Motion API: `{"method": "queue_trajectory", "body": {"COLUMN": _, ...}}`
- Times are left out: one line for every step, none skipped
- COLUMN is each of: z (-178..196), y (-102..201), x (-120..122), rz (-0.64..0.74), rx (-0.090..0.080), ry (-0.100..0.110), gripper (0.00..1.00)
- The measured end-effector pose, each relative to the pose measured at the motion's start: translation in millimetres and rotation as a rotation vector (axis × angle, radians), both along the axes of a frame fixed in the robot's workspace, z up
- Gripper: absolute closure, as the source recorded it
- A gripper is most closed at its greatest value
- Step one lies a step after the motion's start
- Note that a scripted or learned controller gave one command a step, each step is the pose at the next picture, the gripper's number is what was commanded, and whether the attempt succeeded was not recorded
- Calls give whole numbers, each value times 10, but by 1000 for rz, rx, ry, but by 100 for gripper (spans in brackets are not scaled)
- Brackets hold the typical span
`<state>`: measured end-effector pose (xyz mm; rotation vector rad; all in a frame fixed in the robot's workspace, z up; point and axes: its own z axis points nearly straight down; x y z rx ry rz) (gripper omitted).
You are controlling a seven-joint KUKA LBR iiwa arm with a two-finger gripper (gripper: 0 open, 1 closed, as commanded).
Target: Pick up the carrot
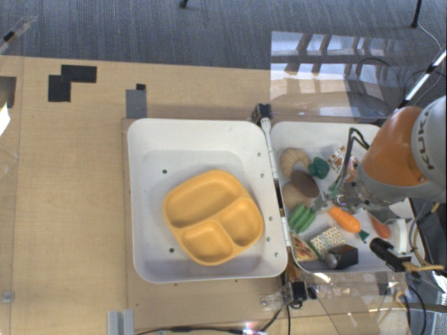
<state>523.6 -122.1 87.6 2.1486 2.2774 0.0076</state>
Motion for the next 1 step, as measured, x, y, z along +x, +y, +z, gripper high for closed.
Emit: {"method": "queue_trajectory", "body": {"z": 97, "y": 17, "x": 44, "rz": 2, "rx": 2, "ry": -9, "gripper": 100}}
